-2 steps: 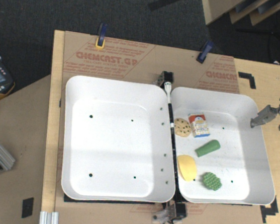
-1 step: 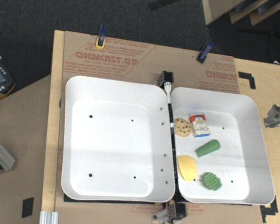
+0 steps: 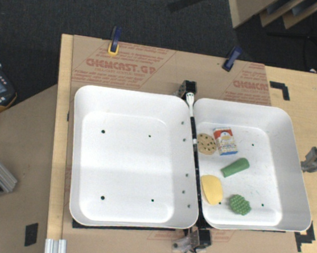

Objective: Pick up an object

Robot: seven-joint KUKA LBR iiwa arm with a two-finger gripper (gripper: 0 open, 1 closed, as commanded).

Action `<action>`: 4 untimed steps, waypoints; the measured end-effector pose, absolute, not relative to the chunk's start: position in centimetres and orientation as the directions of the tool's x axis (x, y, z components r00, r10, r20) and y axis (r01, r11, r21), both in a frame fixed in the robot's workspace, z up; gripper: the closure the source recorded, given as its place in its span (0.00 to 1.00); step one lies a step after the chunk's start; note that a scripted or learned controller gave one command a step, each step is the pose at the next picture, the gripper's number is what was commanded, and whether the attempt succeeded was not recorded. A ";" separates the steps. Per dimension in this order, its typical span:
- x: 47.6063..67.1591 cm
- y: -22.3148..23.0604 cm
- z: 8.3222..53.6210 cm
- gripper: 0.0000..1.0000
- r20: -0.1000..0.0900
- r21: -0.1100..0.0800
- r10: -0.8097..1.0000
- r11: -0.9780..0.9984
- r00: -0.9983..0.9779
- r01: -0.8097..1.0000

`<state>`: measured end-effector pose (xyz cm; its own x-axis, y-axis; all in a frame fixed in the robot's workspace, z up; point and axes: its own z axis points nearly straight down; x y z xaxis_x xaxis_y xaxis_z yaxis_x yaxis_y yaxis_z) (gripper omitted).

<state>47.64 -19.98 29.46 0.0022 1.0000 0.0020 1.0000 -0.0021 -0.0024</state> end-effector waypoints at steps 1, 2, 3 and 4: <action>48.0 -15.5 28.7 1.00 0.003 -0.002 1.000 0.005 -0.005 1.000; 49.9 -6.9 25.5 1.00 0.004 -0.005 1.000 0.010 -0.010 1.000; 48.3 1.4 32.8 1.00 0.003 0.009 1.000 0.012 -0.012 1.000; 48.0 8.2 43.7 1.00 0.004 0.015 1.000 0.010 -0.010 1.000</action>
